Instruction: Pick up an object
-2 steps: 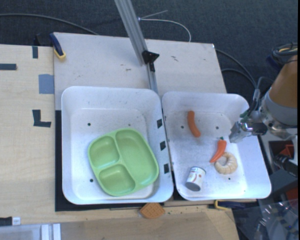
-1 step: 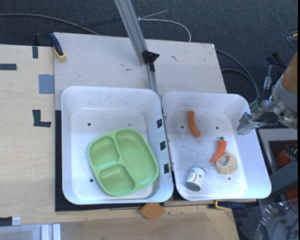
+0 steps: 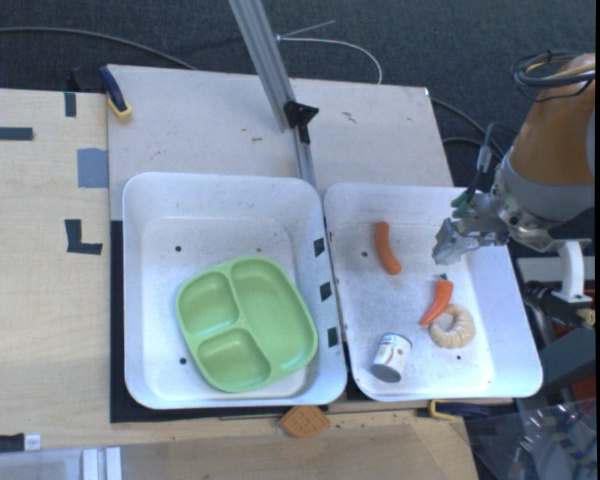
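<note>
The gripper (image 3: pixel 450 245), its opening indiscernible, is poised over the right bin (image 3: pixel 510 298) above a tapered carrot (image 3: pixel 438 301) and ring-shaped doughnut (image 3: pixel 452 326).

A robotics lab: taped plywood bench (image 3: pixel 40 268), 2 white bins (image 3: pixel 145 298), loose cables (image 3: pixel 330 43), aluminium camera mast (image 3: pixel 260 43).

The right bin holds a sausage (image 3: pixel 386 247), a carrot (image 3: pixel 438 302) touching a doughnut (image 3: pixel 452 326), and a tipped can (image 3: pixel 390 356).
</note>
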{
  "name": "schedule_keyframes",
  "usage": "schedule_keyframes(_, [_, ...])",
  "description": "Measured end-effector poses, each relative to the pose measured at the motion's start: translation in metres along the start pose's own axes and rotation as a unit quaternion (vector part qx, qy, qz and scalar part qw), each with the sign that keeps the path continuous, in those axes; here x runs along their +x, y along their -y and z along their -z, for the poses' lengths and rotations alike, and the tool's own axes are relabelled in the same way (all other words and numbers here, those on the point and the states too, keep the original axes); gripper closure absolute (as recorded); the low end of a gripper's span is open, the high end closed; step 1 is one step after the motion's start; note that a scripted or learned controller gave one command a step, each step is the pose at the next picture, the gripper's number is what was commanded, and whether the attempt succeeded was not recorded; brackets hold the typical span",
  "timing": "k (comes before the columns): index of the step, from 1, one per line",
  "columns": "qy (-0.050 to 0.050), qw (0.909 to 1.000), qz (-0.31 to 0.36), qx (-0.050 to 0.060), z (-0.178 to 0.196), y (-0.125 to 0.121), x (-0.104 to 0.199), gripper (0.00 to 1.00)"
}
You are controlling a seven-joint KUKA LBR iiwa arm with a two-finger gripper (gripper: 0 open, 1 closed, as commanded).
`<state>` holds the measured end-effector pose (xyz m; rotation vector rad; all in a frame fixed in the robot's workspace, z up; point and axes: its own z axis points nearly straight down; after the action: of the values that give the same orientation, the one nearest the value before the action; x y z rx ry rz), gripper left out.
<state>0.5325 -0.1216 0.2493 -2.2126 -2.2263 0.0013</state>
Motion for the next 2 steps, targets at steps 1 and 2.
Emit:
schedule_keyframes(1, [0.000, 1.0000, 0.000, -0.001, 0.000, -0.014, 0.046, 1.00])
schedule_keyframes(2, [0.000, 1.0000, 0.000, -0.001, -0.004, -0.037, 0.091, 1.00])
